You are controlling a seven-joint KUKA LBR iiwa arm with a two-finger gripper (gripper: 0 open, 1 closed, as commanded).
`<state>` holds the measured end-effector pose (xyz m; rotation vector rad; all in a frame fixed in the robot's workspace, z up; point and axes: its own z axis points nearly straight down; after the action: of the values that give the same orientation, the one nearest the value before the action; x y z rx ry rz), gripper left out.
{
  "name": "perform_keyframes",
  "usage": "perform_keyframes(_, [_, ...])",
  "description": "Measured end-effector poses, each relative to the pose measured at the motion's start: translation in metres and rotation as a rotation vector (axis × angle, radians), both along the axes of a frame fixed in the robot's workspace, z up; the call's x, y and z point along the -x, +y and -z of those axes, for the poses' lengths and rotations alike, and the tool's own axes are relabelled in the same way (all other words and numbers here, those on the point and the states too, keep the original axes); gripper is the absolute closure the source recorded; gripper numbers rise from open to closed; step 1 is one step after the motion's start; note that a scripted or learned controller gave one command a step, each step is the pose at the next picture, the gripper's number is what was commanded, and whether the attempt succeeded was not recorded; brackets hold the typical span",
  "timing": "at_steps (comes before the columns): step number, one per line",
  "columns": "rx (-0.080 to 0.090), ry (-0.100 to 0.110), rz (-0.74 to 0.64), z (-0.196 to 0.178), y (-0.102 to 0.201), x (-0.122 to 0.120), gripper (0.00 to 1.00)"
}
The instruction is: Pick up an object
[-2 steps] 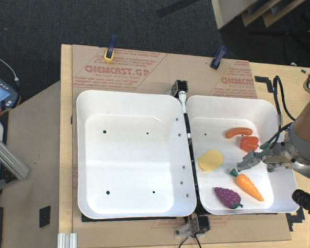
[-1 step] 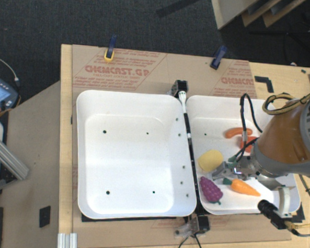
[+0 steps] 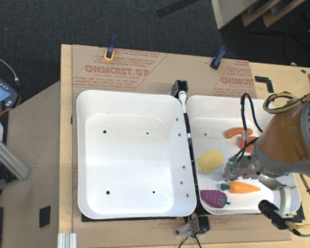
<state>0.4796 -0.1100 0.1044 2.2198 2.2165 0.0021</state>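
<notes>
- Now, grey two-finger gripper (image 3: 238,170) low in right white bin (image 3: 218,111); whether it is closed or spread, cannot tell.
- Orange plastic carrot (image 3: 244,188) just below it, touching or nearly.
- Yellow rounded lemon-like toy (image 3: 210,161) just left.
- Purple grape bunch (image 3: 214,198) near front rim.

Grey arm (image 3: 300,150) with broad orange band (image 3: 285,139), black cables (image 3: 247,118) looping above, small dark metal hand (image 3: 238,168)
</notes>
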Motion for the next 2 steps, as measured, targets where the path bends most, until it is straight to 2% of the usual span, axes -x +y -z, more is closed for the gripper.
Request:
perform_keyframes(1, [-0.002,-0.014,-0.011,-0.151,0.058,-0.017,1.00])
perform_keyframes(2, [-0.004,-0.004,-0.011,-0.218,0.141,-0.005,1.00])
